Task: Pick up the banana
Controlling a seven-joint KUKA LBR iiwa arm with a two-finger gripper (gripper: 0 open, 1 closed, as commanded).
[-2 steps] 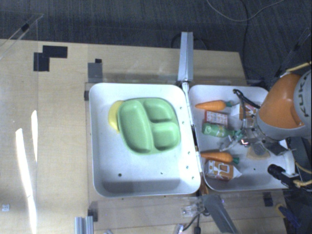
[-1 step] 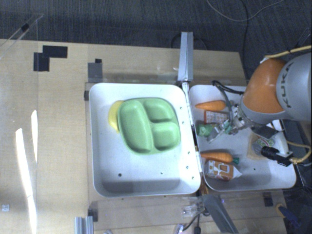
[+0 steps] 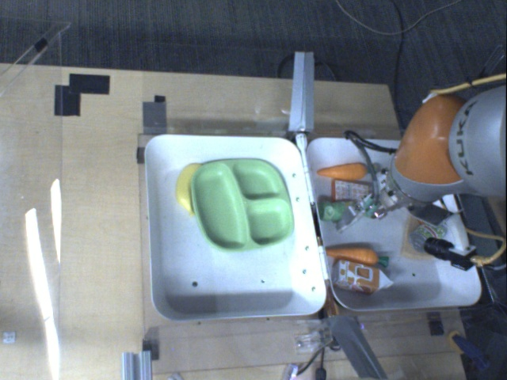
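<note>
- The banana [image 3: 184,188] lies in the left bin [image 3: 230,291], a yellow sliver peeking out from under the left edge of the green divided tray [image 3: 242,202].
- That tray sits upside-looking and tilted, covering most of the banana; the two are touching.
- To the right of the tray, across the bin divider, the arm [image 3: 459,145] hangs over the right bin [image 3: 444,287], orange band plain to see.
- The tool [image 3: 374,204] points down among the clutter there, well apart from the banana.
- Whether the tool is wide or narrow cannot be told; cables and blur hide it.
- Right of the tray lie a carrot [image 3: 342,170], a second carrot [image 3: 353,254] and a small orange carton [image 3: 356,275].
- Something green, perhaps a packet [image 3: 334,211], lies just beside the tool.
</note>
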